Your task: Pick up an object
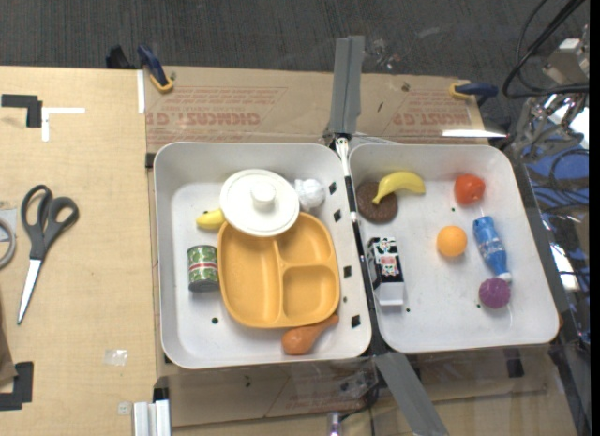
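Nothing here settles whether the gripper is open or closed, so I cannot tell. It would come in from the right, and nearest that side is the right bin (427,308), holding loose, well-separated pieces. The orange ball (452,241) looks the easiest pick: probably light and firm, but round, so it may roll unless taken across its middle. The blue bottle (488,245) lies flat, just beside the purple ball (494,293); it is best pinched across its narrow width. The banana (400,183) touches a brown disc (378,205), which is awkward. In the left bin (178,317), the yellow divided tray (279,273) and white lid (260,202) look too wide to grasp.
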Controlling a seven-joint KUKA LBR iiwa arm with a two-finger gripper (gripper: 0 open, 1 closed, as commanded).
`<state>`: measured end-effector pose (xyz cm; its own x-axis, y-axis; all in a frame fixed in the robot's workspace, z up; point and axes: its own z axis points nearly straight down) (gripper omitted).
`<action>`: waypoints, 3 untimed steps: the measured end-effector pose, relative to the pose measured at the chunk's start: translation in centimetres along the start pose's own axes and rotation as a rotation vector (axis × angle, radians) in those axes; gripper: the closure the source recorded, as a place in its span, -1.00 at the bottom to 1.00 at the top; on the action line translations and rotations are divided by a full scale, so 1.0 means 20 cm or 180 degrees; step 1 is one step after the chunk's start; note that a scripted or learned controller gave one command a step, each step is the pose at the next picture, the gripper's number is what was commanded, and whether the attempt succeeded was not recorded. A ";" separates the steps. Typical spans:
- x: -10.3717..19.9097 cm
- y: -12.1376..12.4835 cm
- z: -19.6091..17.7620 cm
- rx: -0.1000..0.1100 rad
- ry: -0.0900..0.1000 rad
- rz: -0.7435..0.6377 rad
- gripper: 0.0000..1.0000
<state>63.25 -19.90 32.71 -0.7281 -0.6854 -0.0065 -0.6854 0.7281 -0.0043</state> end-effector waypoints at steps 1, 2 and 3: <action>0.06 -0.09 -0.13 -0.0012 -0.0004 -0.2543 1.00; 0.43 0.26 -0.08 -0.0025 -0.0001 -0.2951 1.00; 0.31 0.17 -0.14 -0.0025 -0.0009 -0.3871 1.00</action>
<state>56.38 -21.71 35.40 0.3900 -0.9208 -0.0046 -0.9208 -0.3899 -0.0031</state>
